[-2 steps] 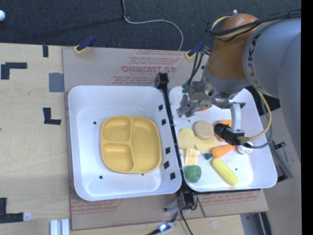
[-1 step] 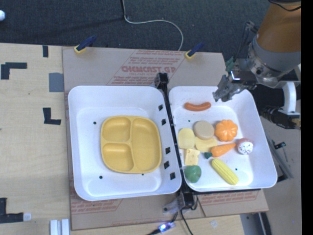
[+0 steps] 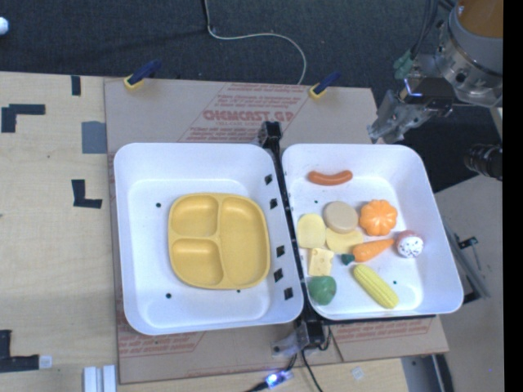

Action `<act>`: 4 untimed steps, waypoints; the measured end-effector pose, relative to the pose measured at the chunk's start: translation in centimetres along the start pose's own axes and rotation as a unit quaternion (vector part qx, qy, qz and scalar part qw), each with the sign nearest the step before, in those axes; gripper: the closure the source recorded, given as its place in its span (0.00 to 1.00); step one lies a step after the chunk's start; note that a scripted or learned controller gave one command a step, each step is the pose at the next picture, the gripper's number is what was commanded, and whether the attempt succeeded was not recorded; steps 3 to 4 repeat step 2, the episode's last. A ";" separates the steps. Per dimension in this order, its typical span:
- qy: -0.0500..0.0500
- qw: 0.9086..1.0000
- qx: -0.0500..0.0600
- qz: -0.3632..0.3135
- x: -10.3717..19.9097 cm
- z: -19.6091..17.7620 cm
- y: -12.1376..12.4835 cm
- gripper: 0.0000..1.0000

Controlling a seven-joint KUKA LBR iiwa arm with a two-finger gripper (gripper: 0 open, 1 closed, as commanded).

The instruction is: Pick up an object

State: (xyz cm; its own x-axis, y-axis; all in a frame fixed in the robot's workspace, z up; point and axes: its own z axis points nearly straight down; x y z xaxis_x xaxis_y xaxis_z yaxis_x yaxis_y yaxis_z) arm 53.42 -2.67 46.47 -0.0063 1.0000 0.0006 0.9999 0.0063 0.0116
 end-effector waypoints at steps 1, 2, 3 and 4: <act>0.000 1.000 0.014 0.003 1.7 11.9 -5.6 1.00; 0.001 1.000 0.003 -0.004 11.7 4.8 -5.0 1.00; 0.001 1.000 0.003 -0.004 11.7 4.8 -5.0 1.00; 0.001 1.000 0.003 -0.004 11.7 4.8 -5.0 1.00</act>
